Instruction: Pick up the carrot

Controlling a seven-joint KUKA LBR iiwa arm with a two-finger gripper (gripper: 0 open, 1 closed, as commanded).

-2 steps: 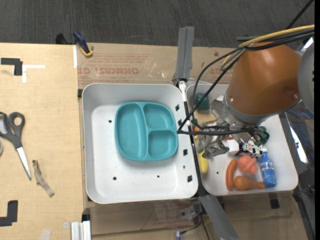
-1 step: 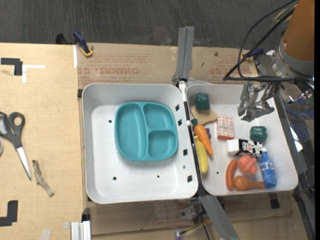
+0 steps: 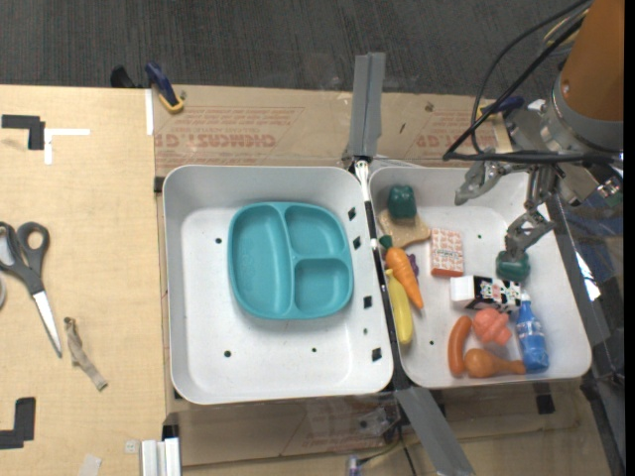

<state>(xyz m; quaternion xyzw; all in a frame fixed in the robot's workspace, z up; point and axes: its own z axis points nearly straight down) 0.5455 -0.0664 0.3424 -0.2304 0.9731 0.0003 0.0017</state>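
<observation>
The carrot (image 3: 406,276) is orange with a green top and lies along the left wall of the right bin (image 3: 571,296), pointing toward the near side. A yellow banana (image 3: 400,312) lies beside it, touching its lower end. My gripper (image 3: 492,226) hangs over the far right part of the same bin, well to the right of the carrot. It is open, with nothing between its fingers; one fingertip (image 3: 513,264) has a teal pad and hovers near a white block (image 3: 461,288).
The right bin also holds a green toy (image 3: 401,202), a red-and-white box (image 3: 446,252), a black-and-white toy (image 3: 500,292), a pink item (image 3: 492,327), a blue bottle (image 3: 532,337) and orange sausages (image 3: 458,345). The left bin (image 3: 189,296) holds a teal divided plate (image 3: 292,261). Scissors (image 3: 35,271) lie on the bench.
</observation>
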